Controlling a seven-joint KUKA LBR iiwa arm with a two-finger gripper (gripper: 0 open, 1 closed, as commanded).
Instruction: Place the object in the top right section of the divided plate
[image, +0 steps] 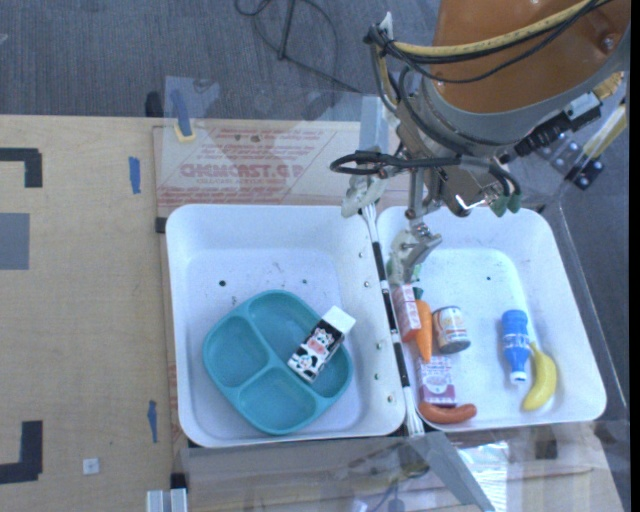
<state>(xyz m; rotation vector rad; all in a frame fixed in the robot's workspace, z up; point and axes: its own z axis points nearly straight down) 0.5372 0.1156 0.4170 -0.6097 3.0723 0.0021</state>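
- A slanted overhead look at two shallow white bins side by side on a bench; the left bin (190, 300) holds a teal divided plate (240, 355) and the right bin (570, 300) holds loose toy food.
- A small milk carton (320, 347) with cow patches lies tilted on the plate, across its right-hand side, overlapping the upper right section and the ridge below it. Whether it sits fully inside that section cannot be told.
- The gripper (408, 252) hangs over the near-left corner of the right bin, just above the wall between the bins. Whether it is released or clenched cannot be told, and nothing is seen between its tips.
- Risk: if the carton counts as misplaced, a nudge could tip it over the ridge into the lower section or off the rim.
- Risk: a descent here could strike the bin wall or the crowded items beneath.
- Directly below the gripper lie a slim packet (407, 310), a carrot (424, 330), a tin can (451, 329), a pink packet (436, 380) and a sausage (447, 411).
- Farther right lie a blue bottle (514, 345) and a banana (541, 380), touching.
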